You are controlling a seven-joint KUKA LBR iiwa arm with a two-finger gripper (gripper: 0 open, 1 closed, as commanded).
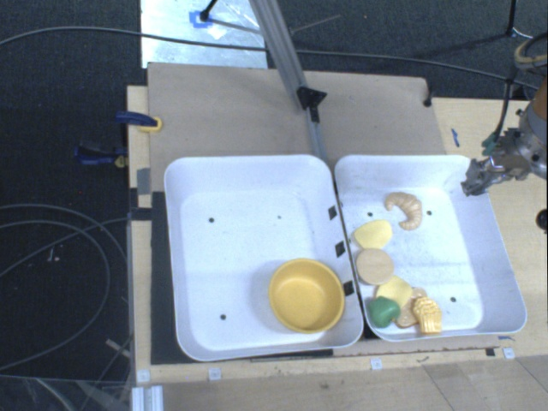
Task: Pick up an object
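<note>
Yellow bowl [306,294] sits in left bin [197,229] on tan bench [223,110]; hand [476,181] hovers, grip unreadable.

Grey metal end effector [476,181], dark fingertips, bulky silver wrist block w/ cable running up; bit of orange above.

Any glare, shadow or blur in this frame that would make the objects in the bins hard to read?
Camera view: even, soft light; the yellow bowl and croissant-shaped piece are legible with only faint shadows. The white bins are bright but not blown out. A shiny patch of floor at top glares. The gripper at the right edge is small and slightly soft.
</note>
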